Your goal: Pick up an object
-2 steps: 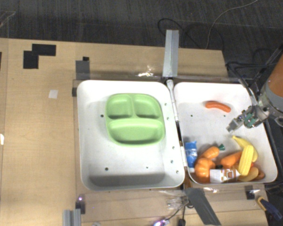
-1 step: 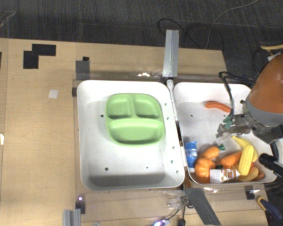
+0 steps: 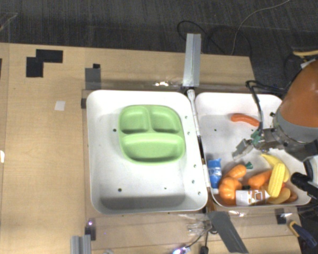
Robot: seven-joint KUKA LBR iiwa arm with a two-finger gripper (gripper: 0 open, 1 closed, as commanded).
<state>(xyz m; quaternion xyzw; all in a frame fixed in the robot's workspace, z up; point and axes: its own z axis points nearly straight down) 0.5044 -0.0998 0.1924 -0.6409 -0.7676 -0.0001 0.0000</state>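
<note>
Nearest the front edge of the right bin (image 3: 217, 107) we saw a heap of toy food: a small bottle with a white label (image 3: 253, 196) lying on its side, an orange pumpkin-like piece (image 3: 229, 188) beside it, a carrot (image 3: 258, 179) and an upright yellow corn cob (image 3: 276, 179) touching a banana (image 3: 271, 159). A blue packet (image 3: 214, 169) leaned against the bin's left wall, just beside the orange pieces.

Above that heap we found the gripper (image 3: 246, 146), reaching in from the right over the middle of the bin. We could not tell whether its fingers were spread or pressed together, and we saw nothing between them. The arm's orange band (image 3: 307, 97) loomed at the right edge.

Further back a lone orange sausage-shaped piece (image 3: 245, 119) lay on bare bin floor, well apart from the heap.

In the left bin (image 3: 103, 157) a green divided plate (image 3: 151, 133) sat towards the back, tilted slightly, with three compartments.

Beyond both bins a grey metal post (image 3: 192, 60) stood at the seam between them, and dark carpet (image 3: 122, 15) lay behind the bench
</note>
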